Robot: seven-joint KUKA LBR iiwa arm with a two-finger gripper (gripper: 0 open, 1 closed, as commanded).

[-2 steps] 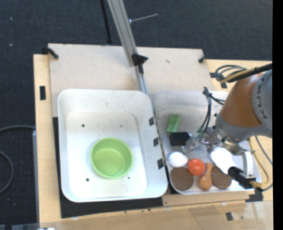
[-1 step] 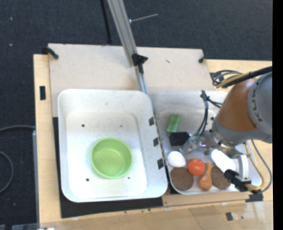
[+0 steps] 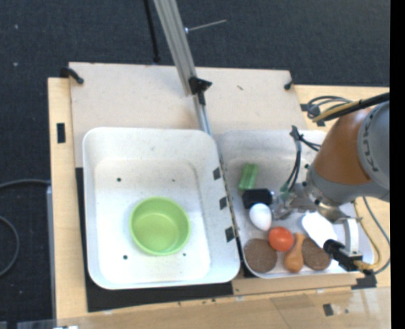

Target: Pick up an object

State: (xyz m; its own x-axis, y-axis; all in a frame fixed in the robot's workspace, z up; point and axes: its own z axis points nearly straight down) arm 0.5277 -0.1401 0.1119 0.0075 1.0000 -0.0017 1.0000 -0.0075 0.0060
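1. Grey and orange, the arm (image 3: 349, 160) reaches in from the right over the right bin (image 3: 233, 149), and the gripper (image 3: 282, 203) sits low near the bin's middle; whether it is spread or pressed together I cannot tell, nor is anything visibly pinched in it.
2. Just beside the gripper, toward the bin's left wall, lie the nearest candidates: a black block (image 3: 257, 197) and, touching it on the front side, a white egg (image 3: 260, 216).
3. A green block (image 3: 248, 176) lies further toward the back, its long axis running roughly back to front.
4. Toward the front edge sit a red tomato (image 3: 280, 238), an orange pear-shaped piece (image 3: 296, 253) and two brown discs (image 3: 260, 253), packed close together, with a white piece (image 3: 318, 227) near the right.
5. The crowding leaves little room; in my judgement a short shift leftward suits the egg or black block best.
6. The left bin (image 3: 106, 149) holds a green bowl (image 3: 160, 225) near its front, well apart.
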